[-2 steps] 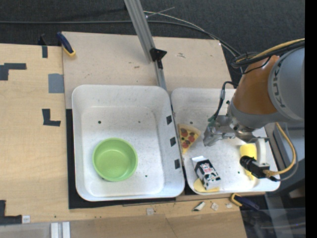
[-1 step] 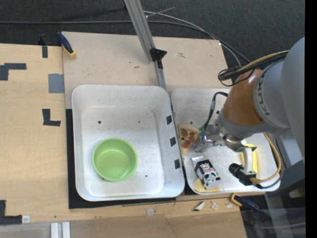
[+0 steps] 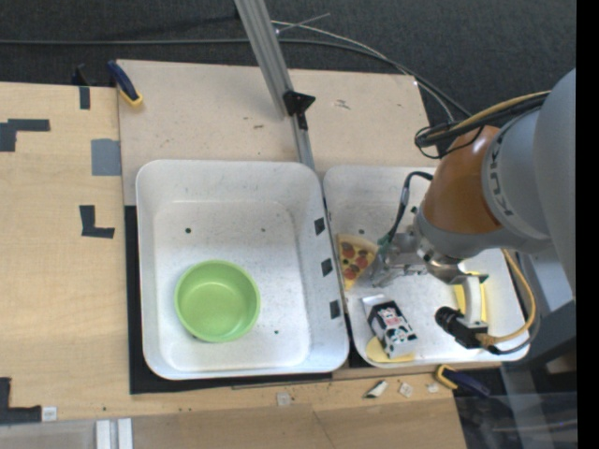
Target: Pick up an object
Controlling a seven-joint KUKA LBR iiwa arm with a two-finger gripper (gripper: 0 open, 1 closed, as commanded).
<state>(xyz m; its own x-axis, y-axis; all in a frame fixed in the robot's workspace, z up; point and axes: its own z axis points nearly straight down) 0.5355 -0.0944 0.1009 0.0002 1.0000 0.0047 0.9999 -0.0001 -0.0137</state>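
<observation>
My gripper is low in the right bin, at its left side. It sits right beside a toy pizza slice, at that slice's right edge, and I cannot make out anything held. A small black and white carton lies just in front of the gripper, resting partly on a pale yellow flat piece. In the left bin stands a green bowl, at the front left.
A slanted metal pole comes down to the back edge between the two bins. A blue and yellow clamp lies at the board's back left corner. Small white scraps lie in front of the right bin.
</observation>
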